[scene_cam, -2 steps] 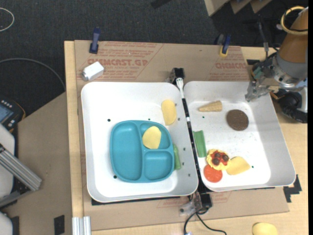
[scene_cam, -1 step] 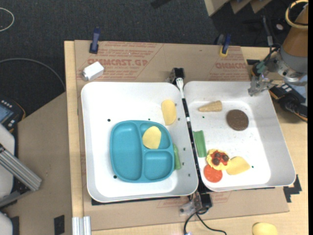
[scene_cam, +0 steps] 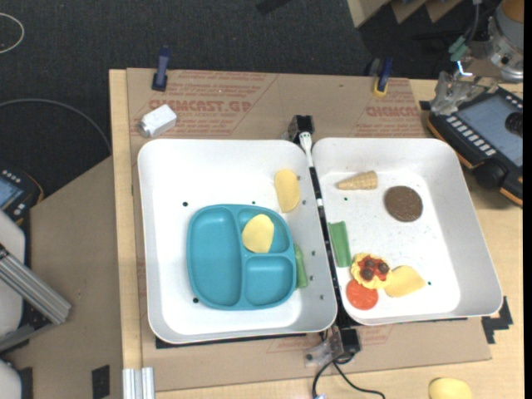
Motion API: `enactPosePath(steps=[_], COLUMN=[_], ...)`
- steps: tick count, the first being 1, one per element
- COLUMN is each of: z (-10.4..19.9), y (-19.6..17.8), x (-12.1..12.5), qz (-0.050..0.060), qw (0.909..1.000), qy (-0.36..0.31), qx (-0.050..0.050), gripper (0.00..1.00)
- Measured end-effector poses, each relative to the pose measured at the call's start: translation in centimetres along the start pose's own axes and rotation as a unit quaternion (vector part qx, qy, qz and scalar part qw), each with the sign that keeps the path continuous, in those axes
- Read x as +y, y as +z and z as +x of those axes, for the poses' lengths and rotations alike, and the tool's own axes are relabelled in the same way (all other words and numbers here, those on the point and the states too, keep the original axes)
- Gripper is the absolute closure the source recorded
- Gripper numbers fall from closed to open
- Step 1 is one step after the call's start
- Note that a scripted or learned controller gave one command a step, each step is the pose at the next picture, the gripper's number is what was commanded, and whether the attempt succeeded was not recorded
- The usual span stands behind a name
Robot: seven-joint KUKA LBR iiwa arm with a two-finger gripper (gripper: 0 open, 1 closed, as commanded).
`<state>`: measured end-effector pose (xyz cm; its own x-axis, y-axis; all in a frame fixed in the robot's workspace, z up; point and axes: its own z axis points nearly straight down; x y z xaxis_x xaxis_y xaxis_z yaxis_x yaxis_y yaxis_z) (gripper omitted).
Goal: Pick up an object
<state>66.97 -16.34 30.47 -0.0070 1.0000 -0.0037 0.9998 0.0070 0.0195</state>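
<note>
The left bin (scene_cam: 166,223) holds a teal divided plate (scene_cam: 220,260) with a yellow piece (scene_cam: 258,233) in its upper right compartment. A second yellow piece (scene_cam: 287,189) lies on the bin floor above the plate. A green strip (scene_cam: 300,268) rests against the plate's right edge. In the right bin (scene_cam: 453,223) lie a tan cone (scene_cam: 357,180), a brown disc (scene_cam: 403,204), a green stick (scene_cam: 338,243), a toy pizza slice (scene_cam: 370,268), a red disc (scene_cam: 361,295) and a yellow lump (scene_cam: 405,282).
A white block (scene_cam: 158,120) lies on the cardboard behind the left bin. Blue clamps (scene_cam: 160,66) (scene_cam: 382,76) grip the board's far edge. A black pendant (scene_cam: 490,135) and grey hardware (scene_cam: 503,36) sit at the top right. A yellow object (scene_cam: 449,387) lies off the board at the bottom right.
</note>
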Motion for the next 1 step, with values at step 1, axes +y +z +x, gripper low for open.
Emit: enactPosePath(steps=[1], z=[-4.59], y=[8.54], x=[-0.65], qz=[0.013], qw=[0.9999], qy=[0.005], qx=[0.002], gripper=[1.00])
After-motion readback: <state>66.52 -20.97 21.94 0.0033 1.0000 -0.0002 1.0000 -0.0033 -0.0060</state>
